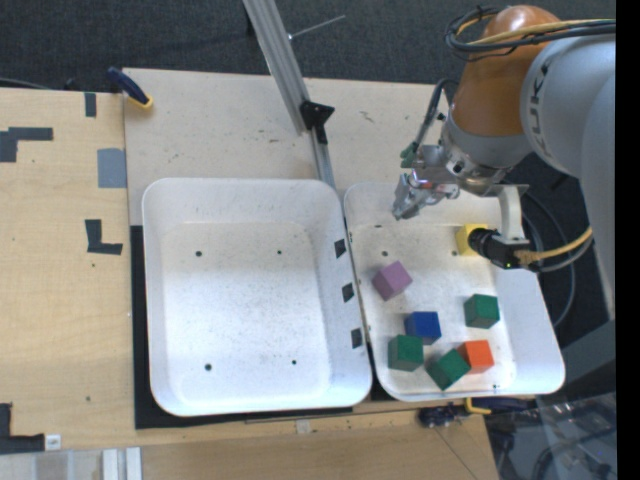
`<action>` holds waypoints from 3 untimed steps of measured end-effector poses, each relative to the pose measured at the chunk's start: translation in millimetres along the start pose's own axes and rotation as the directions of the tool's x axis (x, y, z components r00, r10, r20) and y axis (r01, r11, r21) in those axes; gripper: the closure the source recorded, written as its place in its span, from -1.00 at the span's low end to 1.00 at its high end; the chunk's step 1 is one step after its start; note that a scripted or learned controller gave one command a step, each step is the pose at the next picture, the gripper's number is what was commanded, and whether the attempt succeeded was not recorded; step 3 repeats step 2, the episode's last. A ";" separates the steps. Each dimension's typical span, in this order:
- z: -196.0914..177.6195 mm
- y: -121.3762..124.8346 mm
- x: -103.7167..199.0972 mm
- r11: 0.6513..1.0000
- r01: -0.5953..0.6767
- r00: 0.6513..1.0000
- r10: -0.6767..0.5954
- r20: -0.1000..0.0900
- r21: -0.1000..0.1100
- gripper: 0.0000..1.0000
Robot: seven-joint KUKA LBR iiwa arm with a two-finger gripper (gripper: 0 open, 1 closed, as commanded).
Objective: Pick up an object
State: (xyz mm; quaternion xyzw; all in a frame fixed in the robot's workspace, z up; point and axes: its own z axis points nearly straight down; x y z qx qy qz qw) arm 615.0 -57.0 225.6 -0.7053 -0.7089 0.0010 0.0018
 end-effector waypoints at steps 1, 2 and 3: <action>7.3 -15.2 58.0 1.000 0.002 1.000 -0.002 -0.001 0.000 1.00; -5.1 -35.4 105.4 1.000 0.002 1.000 -0.002 -0.001 -0.001 1.00; -5.1 -35.4 105.4 1.000 0.002 1.000 -0.002 -0.001 -0.001 1.00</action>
